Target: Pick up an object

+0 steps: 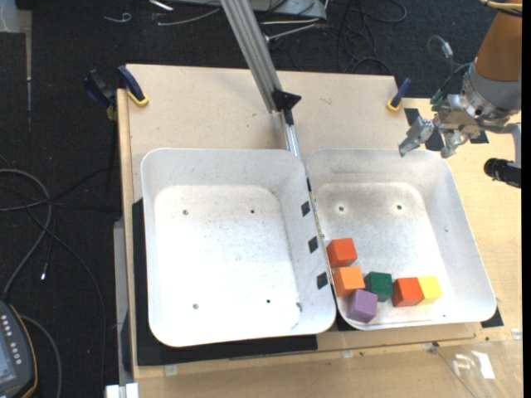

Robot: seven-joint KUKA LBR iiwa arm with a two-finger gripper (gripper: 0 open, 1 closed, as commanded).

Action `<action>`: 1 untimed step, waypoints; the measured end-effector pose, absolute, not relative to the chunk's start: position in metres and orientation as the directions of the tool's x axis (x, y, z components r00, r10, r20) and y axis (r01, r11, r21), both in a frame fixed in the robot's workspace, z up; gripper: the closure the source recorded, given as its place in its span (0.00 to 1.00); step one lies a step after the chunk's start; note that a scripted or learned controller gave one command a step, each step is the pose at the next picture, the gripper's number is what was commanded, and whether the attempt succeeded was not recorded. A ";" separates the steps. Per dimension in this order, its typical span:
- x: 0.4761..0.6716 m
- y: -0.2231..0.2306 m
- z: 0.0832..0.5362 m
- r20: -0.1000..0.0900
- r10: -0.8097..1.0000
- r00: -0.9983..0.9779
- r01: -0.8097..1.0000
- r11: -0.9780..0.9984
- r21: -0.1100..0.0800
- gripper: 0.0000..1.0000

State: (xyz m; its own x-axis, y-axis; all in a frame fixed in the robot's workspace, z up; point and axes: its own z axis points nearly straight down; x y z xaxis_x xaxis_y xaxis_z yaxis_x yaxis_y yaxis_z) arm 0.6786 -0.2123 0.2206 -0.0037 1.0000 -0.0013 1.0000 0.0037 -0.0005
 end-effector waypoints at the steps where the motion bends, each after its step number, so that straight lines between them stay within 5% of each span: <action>1: 0.646 -0.215 0.343 -0.004 1.000 0.001 1.000 -0.001 0.010 0.00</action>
State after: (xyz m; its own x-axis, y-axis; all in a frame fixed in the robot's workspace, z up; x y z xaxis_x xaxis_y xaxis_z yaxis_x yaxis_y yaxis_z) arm 0.6460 -0.2147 0.3426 0.0010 1.0000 -0.0042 1.0000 -0.0009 0.0097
